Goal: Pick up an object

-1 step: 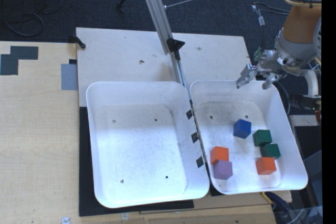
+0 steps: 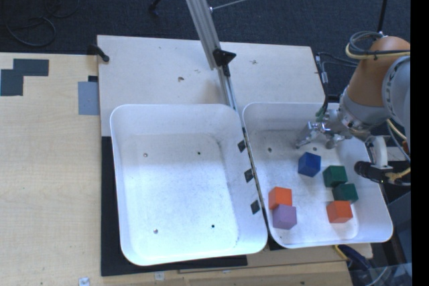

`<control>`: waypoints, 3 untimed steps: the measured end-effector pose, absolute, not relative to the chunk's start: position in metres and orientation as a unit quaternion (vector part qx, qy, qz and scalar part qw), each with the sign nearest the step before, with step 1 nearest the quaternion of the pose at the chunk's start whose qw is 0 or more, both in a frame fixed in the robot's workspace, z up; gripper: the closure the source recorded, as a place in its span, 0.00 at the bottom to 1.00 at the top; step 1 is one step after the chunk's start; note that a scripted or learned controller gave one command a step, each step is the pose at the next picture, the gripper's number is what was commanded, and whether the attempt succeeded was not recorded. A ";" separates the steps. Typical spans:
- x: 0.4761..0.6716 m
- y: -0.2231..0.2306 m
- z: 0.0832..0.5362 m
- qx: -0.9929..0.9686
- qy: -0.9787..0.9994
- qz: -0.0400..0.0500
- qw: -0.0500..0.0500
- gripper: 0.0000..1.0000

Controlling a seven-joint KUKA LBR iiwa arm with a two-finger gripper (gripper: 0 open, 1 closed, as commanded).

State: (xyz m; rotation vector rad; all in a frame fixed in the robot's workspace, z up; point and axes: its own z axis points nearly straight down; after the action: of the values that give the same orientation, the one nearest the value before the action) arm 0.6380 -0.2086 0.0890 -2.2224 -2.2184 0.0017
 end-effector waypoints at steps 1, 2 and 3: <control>0.566 -0.169 0.092 -0.708 -0.707 0.000 0.001 0.00; 0.567 -0.171 0.101 -0.709 -0.705 0.000 0.000 1.00; 0.574 -0.103 0.152 -0.705 -0.709 -0.002 0.000 1.00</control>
State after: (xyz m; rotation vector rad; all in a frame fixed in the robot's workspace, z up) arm 0.5744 -0.1032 0.1516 -2.2140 -2.2280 -0.0058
